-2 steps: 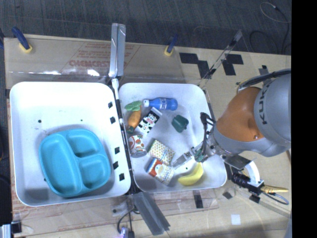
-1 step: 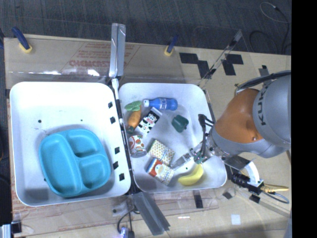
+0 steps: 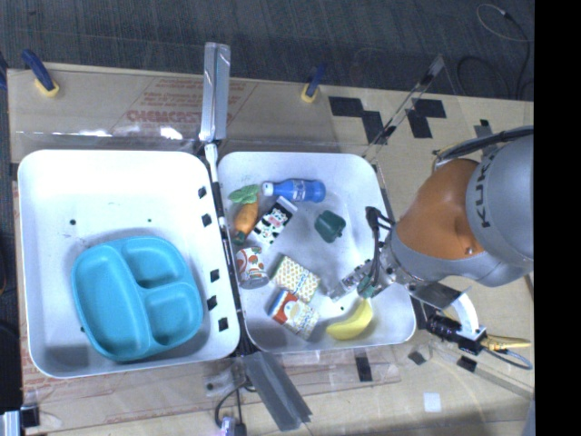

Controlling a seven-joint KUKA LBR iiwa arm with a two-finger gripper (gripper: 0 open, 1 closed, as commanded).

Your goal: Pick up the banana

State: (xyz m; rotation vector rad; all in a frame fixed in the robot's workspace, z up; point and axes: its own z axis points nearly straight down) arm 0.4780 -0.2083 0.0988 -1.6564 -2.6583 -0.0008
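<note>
I run this station remotely. The counter point(image 3: 109, 107) carries two bins. The left bin point(image 3: 54, 180) holds a blue divided tray point(image 3: 136, 298). The right bin point(image 3: 363, 175) holds the clutter, including the banana point(image 3: 354, 321).

The arm point(image 3: 454, 216) reaches in from the right, and its end effector point(image 3: 359, 282) sits low over the right bin's near right area, just above the banana. I cannot tell whether it is spread or pressed together; nothing is visibly pinched in it.

Handling, as I judge it: the banana looks like a light toy piece, probably stiff plastic with a smooth, somewhat slippery skin. Its curve makes the ends poor contact points. I would take hold across the thick middle, with the closing direction across the narrow width. It lies close to the bin's near wall, which limits clearance on that side.

Appearance: plain yellow, short, crescent-shaped, lying flat with the curve bowing toward the near wall. A red-and-white carton point(image 3: 292, 309) lies just beside it on the left. A patterned packet point(image 3: 298, 277), a blue bottle point(image 3: 295, 190) and a small green cup point(image 3: 330, 225) sit farther off.
</note>
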